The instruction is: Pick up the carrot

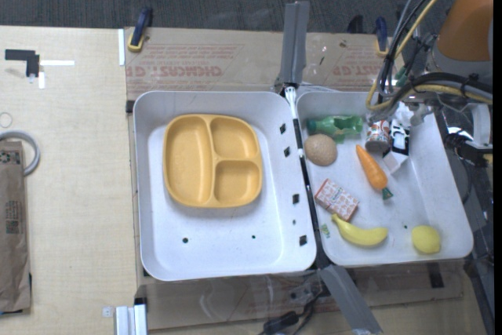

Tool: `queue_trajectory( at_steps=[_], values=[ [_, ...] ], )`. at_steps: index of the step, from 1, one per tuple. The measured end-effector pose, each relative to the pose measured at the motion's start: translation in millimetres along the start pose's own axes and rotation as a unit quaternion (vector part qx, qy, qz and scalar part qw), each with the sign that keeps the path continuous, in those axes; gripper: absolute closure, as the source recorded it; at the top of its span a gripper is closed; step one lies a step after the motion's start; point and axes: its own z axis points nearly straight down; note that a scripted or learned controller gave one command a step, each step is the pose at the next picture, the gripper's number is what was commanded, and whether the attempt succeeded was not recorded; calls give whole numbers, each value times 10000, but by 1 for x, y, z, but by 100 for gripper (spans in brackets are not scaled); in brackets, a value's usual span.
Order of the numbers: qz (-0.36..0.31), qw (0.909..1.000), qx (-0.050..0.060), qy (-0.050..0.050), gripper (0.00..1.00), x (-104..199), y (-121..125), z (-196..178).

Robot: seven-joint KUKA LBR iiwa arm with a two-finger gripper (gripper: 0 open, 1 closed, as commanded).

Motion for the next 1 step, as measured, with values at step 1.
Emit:
queue_trajectory(
  at_steps=[1],
  values=[
    [-35,9999,-126,-33,0,-8,-19,89]
  ],
)
